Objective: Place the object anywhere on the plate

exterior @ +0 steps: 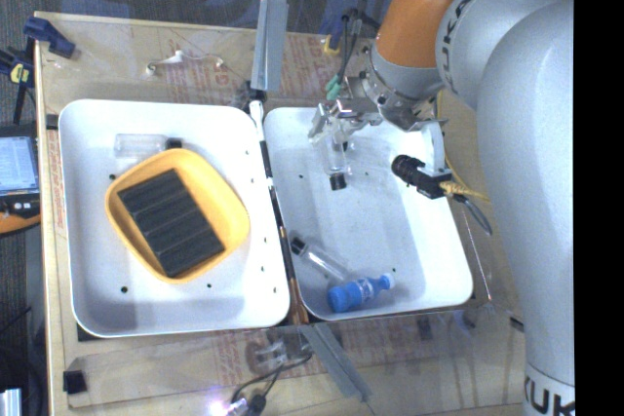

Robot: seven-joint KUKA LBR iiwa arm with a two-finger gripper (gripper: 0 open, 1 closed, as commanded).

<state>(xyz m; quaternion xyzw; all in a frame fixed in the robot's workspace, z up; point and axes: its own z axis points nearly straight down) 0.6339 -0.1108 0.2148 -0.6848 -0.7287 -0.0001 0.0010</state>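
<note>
A yellow plate (230,211) lies in the left bin (78,209), with a black ribbed slab (175,221) resting flat on it. In the right bin (429,258), a small blue bottle (359,291) lies on its side near the front wall. A clear tube with a black end (318,260) lies just left of it. My gripper (337,172) hangs over the back middle of the right bin, well behind the bottle and the tube, and I see nothing held in it.
A clear plastic piece (138,145) lies in the left bin's back corner, behind the plate. A grey rail (269,42) stands on the bench behind the gap between the bins. The arm's bulk covers the right bin's right side.
</note>
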